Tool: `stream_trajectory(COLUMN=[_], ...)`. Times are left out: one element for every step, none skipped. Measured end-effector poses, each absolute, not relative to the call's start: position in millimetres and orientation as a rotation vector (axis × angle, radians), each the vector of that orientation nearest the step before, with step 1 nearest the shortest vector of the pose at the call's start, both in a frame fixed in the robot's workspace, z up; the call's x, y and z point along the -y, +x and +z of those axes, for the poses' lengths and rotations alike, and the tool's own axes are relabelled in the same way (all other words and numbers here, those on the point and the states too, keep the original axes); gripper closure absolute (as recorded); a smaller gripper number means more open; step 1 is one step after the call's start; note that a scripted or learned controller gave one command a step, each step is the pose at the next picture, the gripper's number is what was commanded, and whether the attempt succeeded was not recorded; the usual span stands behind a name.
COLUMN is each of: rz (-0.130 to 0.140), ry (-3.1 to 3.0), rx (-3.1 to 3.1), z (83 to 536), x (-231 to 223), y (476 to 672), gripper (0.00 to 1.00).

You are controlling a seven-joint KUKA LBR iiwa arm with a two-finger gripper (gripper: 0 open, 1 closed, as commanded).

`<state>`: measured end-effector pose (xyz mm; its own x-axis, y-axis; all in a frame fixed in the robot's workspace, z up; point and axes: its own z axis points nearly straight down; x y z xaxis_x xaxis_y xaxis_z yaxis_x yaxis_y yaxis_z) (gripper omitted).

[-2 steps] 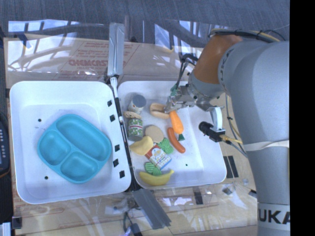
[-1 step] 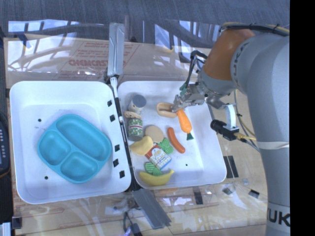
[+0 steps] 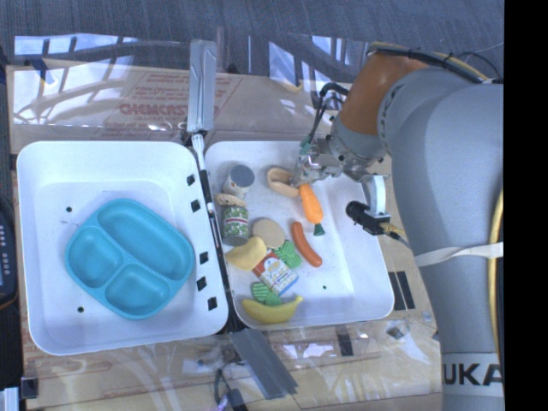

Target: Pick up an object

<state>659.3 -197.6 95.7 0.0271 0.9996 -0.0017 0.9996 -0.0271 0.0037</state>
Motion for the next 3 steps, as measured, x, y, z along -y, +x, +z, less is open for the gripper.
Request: stream_trajectory(rz=[-0.001,0.001,0.002], ry=[2.303,2.439,2.295], rx=[-2.137,-1.976,-2.145], z=[123,94,94], x=[176,205,174], y=[657.2,658.4,616.4], gripper=[1.0,1.0,1.0])
